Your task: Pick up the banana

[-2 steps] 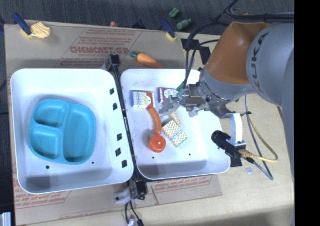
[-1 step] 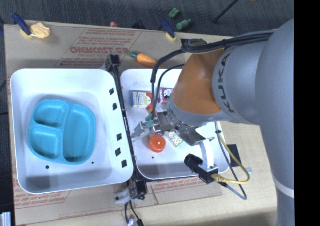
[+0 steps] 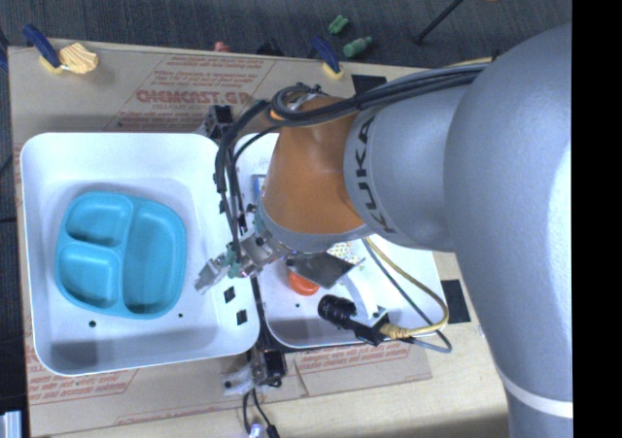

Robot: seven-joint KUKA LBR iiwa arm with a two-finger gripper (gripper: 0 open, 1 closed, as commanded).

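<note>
The grey arm (image 3: 486, 164) reaches in from the right and bulks over most of the right bin (image 3: 321, 337), its orange band (image 3: 306, 174) sitting above the divide between the two bins. Black cables (image 3: 233, 150) loop from the wrist down its left side. The gripper (image 3: 210, 276) points down and to the left, over the right edge of the left bin (image 3: 39, 232) – its tip is a small grey blur from this angle, and I cannot tell whether it is open or closed, or whether anything is in it.

Where the banana lies I cannot tell – the arm hides most of the right bin. Just below the wrist a small orange-red object (image 3: 303, 281) lies on that bin's floor, what it is unclear.

In the left bin a blue divided plate (image 3: 121, 252) lies flat, left of the gripper and apart from it. Both bins rest on a cardboard sheet (image 3: 185, 86) with red print, laid over the desk (image 3: 457, 368). A blue clamp (image 3: 327, 55) grips the sheet's far edge, and another (image 3: 41, 44) sits at its far left corner beside a yellowish lump (image 3: 80, 59). Two green bits (image 3: 348, 35) lie on the dark floor beyond.
</note>
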